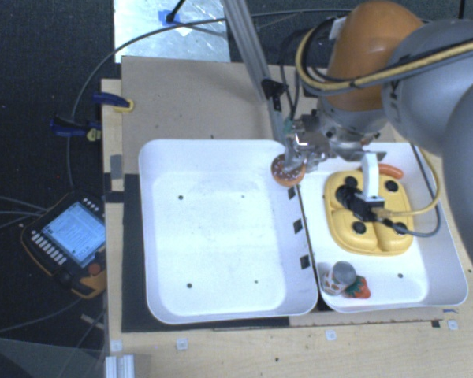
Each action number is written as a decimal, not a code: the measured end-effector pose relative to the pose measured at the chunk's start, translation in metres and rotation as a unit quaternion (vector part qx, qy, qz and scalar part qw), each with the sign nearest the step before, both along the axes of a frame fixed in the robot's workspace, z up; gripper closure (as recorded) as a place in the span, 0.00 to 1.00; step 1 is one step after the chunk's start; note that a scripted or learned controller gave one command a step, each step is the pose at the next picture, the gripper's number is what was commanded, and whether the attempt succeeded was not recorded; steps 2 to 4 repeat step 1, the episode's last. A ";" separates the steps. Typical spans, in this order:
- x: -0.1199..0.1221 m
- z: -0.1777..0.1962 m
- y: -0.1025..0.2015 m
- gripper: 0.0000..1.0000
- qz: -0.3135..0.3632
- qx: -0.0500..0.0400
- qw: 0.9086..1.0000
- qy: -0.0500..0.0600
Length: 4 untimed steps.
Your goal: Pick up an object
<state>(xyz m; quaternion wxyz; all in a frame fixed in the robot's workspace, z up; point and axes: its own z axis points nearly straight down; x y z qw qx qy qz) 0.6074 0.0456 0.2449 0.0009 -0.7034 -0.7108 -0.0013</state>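
Camera view: my claw (290, 164) pinches a small brown round thing (285, 172) over the seam between the bins. Yellow toy (368, 215) lies just right of it. No readable writing.

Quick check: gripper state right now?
Gripper: cannot be told; it sits over a small round brown object at the bins' shared edge.
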 end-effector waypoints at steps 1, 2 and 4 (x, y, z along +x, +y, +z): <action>-0.016 -0.004 0.062 1.00 0.000 0.000 1.000 0.001; -0.016 -0.004 0.062 1.00 0.000 0.000 1.000 0.001; -0.016 -0.004 0.062 1.00 0.000 0.000 1.000 0.001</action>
